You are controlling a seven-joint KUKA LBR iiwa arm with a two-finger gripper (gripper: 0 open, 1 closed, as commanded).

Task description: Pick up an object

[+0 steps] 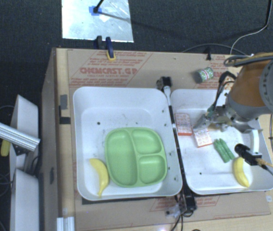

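Gripper [207, 121] sat low in right bin [194, 179], right by the red-print card [203, 139], claw state unreadable; card lay flat, so a pinch probably needed its edge, else the chunkier green block [223, 149] nearby.

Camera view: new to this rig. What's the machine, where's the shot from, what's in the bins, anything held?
One camera, fixed above the bench, looks down at a slant. The grey and orange arm reaches in from the view's right; its gripper sits low over the right-hand bin, near two printed cards. That bin also has a green stick-like thing and a banana. The other bin holds a green divided plate and a second banana. Whether anything is gripped, I cannot tell.
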